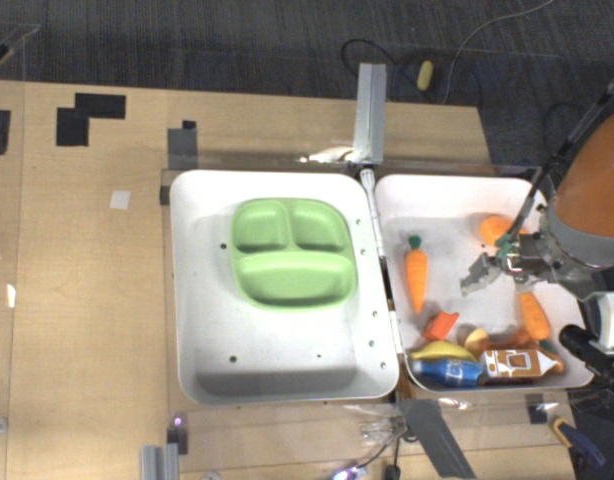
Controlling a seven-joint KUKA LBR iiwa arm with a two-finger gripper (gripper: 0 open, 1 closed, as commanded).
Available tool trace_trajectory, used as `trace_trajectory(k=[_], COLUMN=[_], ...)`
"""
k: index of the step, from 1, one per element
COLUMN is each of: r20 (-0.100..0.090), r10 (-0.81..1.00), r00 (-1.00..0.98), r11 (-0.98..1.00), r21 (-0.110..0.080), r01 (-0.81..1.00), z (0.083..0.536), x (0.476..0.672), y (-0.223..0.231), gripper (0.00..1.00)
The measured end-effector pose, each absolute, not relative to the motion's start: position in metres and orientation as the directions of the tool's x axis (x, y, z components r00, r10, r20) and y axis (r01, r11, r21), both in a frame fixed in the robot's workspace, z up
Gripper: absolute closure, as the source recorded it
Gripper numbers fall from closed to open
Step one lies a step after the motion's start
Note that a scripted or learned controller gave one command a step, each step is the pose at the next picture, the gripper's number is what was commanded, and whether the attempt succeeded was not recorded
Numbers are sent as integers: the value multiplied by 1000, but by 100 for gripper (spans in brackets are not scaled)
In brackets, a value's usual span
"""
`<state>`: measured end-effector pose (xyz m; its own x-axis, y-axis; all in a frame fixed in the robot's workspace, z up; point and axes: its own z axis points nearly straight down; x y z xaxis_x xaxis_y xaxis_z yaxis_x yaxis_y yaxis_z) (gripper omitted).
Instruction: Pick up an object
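Brown carton (521,364) and banana (440,349) crowd bin below gripper (484,272)

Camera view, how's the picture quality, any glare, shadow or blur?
Camera view: even overhead light, a soft shadow along the left bin's near wall, mild sheen on the green tray; the tool looks slightly soft, small toys lack fine detail.

Pale wooden table (77,298) under even light, black tape marks (89,116) near its far left corner, dark grey carpet floor (237,18) beyond, thin cable (507,13) trailing across carpet, grey metal post (370,108) at table's far edge
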<state>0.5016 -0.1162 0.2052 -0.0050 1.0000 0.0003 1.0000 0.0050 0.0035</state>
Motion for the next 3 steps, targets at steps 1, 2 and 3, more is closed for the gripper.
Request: trace_trajectory(k=[1, 2, 3], r20=[1, -4, -1], r10=[998, 995, 999], r00=[65, -96, -53], r11=[-65, 96, 53], r21=[3, 9, 9], r01=[998, 995, 999], z=[154, 94, 114], x=[535, 596, 653], y=[-137, -94, -135], gripper=[0, 0, 0])
